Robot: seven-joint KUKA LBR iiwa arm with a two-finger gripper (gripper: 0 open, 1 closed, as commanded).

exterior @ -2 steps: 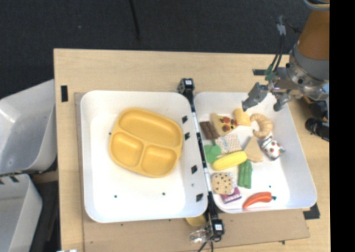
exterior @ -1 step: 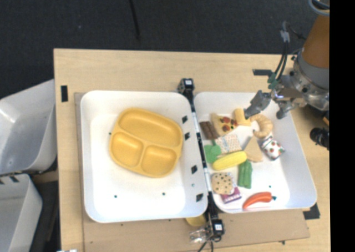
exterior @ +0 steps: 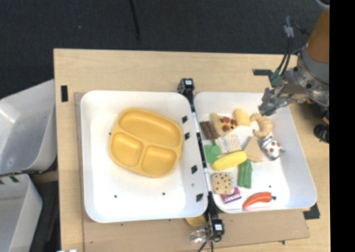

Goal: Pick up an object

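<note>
The right bin point(exterior: 294, 187) holds a pile of toy foods: a yellow corn cob point(exterior: 229, 160), a red chili point(exterior: 257, 200), a green piece point(exterior: 244, 174), a cookie point(exterior: 222, 182), a pizza slice point(exterior: 223, 122), a brown chocolate bar point(exterior: 208, 130), a tan croissant-like piece point(exterior: 262, 125) and a small red-and-white can point(exterior: 271, 147). My gripper point(exterior: 267, 104) hangs over the bin's far right part, just above the tan piece, with nothing seen between its fingers.
The left bin point(exterior: 94, 190) holds a yellow divided plate point(exterior: 146, 142). A black-clipped divider point(exterior: 195, 145) runs between the bins. A white object point(exterior: 22, 126) lies off the bench at left. Bare wood borders the bins.
</note>
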